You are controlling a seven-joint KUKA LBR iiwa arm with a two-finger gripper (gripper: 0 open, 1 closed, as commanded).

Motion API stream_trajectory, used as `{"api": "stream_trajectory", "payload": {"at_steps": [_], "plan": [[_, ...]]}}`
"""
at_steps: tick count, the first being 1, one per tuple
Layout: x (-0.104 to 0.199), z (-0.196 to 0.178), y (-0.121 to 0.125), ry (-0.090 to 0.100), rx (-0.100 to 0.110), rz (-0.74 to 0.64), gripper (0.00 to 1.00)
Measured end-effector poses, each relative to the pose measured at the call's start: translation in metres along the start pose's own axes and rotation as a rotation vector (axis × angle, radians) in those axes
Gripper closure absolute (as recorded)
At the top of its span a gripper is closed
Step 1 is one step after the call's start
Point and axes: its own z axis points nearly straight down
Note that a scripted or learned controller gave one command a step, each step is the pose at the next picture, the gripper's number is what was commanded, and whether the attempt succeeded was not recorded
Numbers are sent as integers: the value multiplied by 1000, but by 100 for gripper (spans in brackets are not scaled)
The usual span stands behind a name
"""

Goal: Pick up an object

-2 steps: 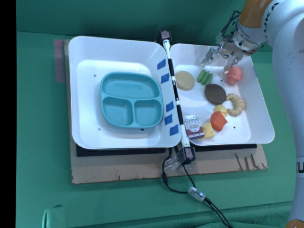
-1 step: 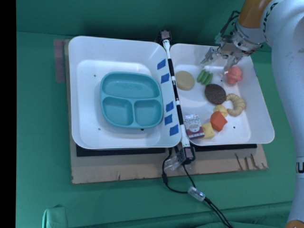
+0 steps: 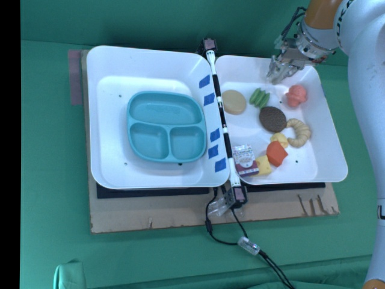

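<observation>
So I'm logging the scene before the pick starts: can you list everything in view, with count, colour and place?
Bins: 2, white, side by side on the bench.
Divided plate: 1, teal, in left bin.
Round cookie: 1, tan, right bin near divider.
Green beans: 1, green, right of cookie.
Dark patty: 1, brown, right bin centre.
Tomato-like piece: 1, red-orange, far right.
Curled pastry: 1, tan, right of patty.
Carton: 1, red and white, near corner.
Orange block: 1, orange-red, beside carton.
Gripper: 1, grey, over right bin's far edge.
</observation>
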Motion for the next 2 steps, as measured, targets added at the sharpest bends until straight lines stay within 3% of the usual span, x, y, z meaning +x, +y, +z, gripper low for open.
{"api": "stream_trajectory", "payload": {"at_steps": [1,2], "plan": [[-2,0,0,-3,0,1,0],[-4,12,-1,-5,4,-5,0]]}}
